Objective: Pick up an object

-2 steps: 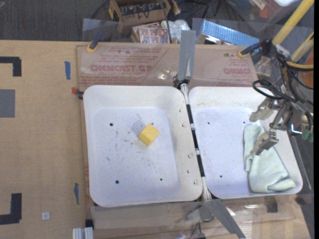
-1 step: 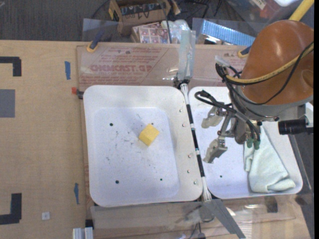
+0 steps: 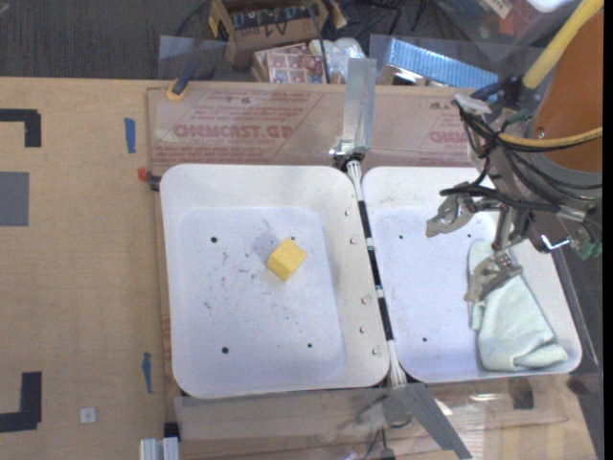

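Along the right bin's [image 3: 421, 353] right edge, my gripper [image 3: 493, 274] touched the soft, light cloth [image 3: 515, 329]. Best pinched at a fold; I could not tell my grip's state.

A cardboard box [image 3: 271, 15] and blue packet [image 3: 433, 65] lie behind the bench.

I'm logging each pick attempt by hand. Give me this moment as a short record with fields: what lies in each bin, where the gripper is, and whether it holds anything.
left bin: yellow block, near the middle
right bin: white cloth, bunched at the right side
gripper: over the right bin, at the cloth's upper left edge
held: nothing seen between the fingers
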